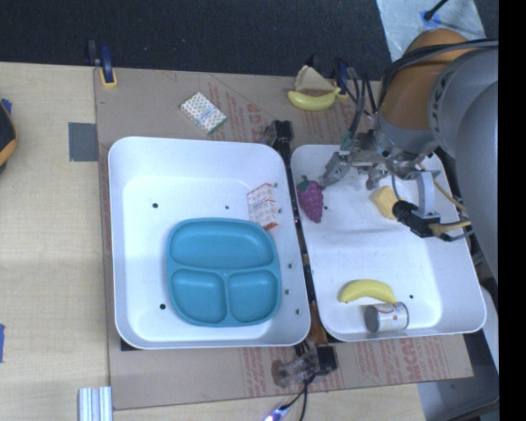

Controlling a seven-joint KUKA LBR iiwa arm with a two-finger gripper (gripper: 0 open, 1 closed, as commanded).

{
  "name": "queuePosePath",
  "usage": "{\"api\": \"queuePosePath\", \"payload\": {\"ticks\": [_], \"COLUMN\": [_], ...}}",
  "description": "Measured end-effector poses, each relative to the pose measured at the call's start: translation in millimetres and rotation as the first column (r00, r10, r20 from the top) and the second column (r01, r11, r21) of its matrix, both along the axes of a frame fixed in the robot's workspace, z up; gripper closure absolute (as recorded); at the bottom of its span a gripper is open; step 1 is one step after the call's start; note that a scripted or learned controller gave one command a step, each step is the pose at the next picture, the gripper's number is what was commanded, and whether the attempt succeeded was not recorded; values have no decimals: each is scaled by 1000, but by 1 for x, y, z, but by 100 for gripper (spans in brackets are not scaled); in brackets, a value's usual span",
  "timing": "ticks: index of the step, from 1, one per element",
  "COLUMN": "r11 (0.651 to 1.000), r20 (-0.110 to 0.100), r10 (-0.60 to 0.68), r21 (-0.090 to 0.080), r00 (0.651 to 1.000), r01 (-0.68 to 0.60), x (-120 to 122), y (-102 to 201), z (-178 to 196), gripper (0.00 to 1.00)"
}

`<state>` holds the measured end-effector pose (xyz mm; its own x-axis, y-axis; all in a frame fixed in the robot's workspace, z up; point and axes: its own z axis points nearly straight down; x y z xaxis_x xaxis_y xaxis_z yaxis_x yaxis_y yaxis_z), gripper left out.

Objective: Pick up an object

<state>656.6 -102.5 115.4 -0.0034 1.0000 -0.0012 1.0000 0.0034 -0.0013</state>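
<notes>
Even, fairly bright overhead light washes the two white bins point(202, 152) nearly to glare, while the tabletop point(44, 235) stays softly lit. Shadows are faint and short. The picture is slightly soft, and the grey arm point(473, 103) near the edge is blurred.

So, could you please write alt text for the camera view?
The end effector hangs over the right bin, which holds a purple fruit, a banana and a can; the left bin holds a blue tray.

Smooth plastic on matt wood
Glossy white plastic bins point(202, 152); matt blue plastic tray point(223, 270); pale wood worktop point(44, 261) with brown cardboard point(149, 103).
</notes>
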Motion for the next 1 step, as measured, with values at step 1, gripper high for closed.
{"api": "queuePosePath", "payload": {"ticks": [1], "r11": [1000], "r20": [6], "r10": [-2], "r21": [-8], "r00": [1000], "r01": [2], "x": [1], "y": [2], "z": [-21], "gripper": [0]}}
